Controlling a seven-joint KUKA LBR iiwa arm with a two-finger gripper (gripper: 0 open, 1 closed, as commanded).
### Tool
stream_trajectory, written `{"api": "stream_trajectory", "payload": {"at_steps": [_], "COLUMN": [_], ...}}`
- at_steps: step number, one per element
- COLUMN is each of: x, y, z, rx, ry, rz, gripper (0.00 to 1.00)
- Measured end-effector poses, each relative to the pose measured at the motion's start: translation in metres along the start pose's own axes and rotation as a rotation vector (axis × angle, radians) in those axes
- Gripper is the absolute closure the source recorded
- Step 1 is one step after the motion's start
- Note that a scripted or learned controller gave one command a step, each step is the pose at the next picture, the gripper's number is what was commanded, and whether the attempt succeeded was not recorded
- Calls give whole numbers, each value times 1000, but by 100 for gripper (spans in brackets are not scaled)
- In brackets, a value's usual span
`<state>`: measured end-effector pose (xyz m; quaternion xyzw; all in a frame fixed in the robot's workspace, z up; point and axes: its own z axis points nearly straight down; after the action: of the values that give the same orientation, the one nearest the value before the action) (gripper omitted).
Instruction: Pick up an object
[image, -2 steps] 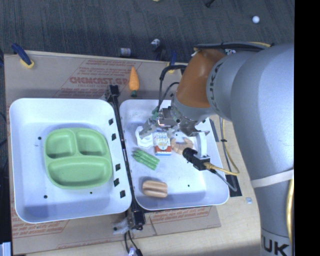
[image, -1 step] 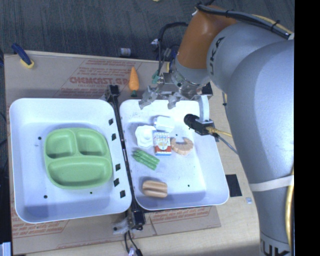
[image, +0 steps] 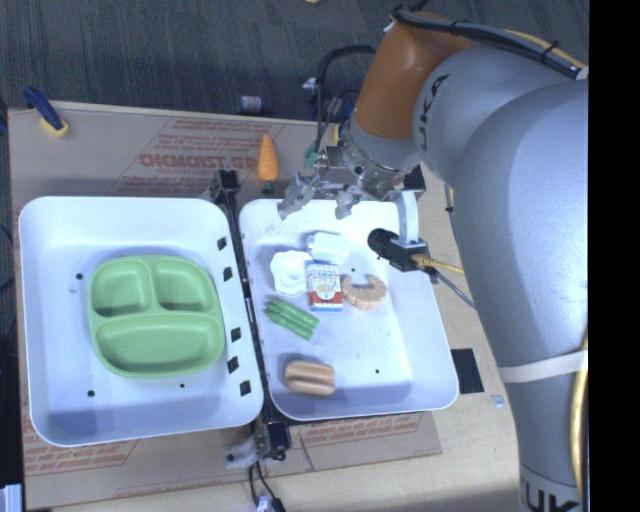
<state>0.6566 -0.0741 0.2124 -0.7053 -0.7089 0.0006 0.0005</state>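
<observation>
My gripper (image: 318, 198) hangs over the far edge of the right bin (image: 425, 350), its two metal fingers spread apart with nothing between them. Just below it lie a white block (image: 325, 244) and a white cup-like piece (image: 289, 272). A small red and white carton (image: 324, 287) sits in the bin's middle, with a tan doughnut-like item (image: 365, 291) to its right. A green bean pod (image: 291, 318) lies lower left, and a hot dog bun (image: 309, 377) rests near the bin's front.
The left bin (image: 50, 300) holds a green divided plate (image: 155, 315). An orange carrot (image: 267, 158) lies on the cardboard behind the bins. The arm's big grey body fills the right side. A black divider with clips (image: 240, 300) runs between the bins.
</observation>
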Motion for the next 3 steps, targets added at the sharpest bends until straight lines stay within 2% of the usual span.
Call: {"api": "stream_trajectory", "payload": {"at_steps": [1,2,3], "x": [-45,-47,32], "y": [4,5,-35], "z": [104,92,19], "rx": [-14,-16,-2], "ry": [-3,-6,1], "rz": [-2,-5,-4], "gripper": [0,100,100]}}
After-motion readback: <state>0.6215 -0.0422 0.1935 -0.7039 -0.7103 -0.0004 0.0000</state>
